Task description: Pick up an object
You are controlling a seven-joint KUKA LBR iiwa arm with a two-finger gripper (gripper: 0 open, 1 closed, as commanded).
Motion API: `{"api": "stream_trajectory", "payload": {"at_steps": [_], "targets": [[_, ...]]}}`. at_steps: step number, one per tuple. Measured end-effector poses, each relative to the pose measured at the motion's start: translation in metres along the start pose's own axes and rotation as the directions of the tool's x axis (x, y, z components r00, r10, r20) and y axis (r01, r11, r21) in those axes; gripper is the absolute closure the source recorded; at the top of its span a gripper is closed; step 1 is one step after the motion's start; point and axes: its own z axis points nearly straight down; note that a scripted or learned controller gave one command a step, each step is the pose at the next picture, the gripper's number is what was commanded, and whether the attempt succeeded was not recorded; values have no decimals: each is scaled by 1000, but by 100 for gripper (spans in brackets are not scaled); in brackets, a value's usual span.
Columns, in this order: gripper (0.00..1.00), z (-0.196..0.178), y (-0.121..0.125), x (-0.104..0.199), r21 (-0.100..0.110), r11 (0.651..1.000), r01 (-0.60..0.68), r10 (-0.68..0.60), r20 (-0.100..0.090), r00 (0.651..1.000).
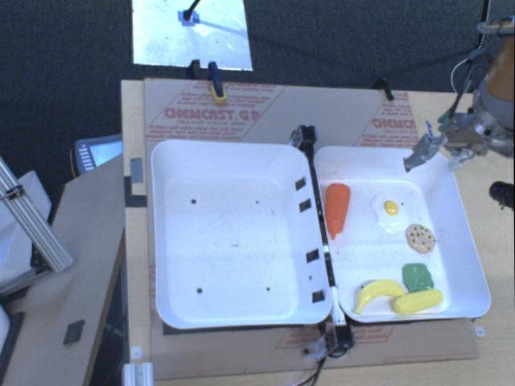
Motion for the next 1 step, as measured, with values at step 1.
{"api": "stream_trajectory", "payload": {"at_steps": [1], "targets": [[0,-188,48,52,-18,1000,6,-6,2,1000]]}}
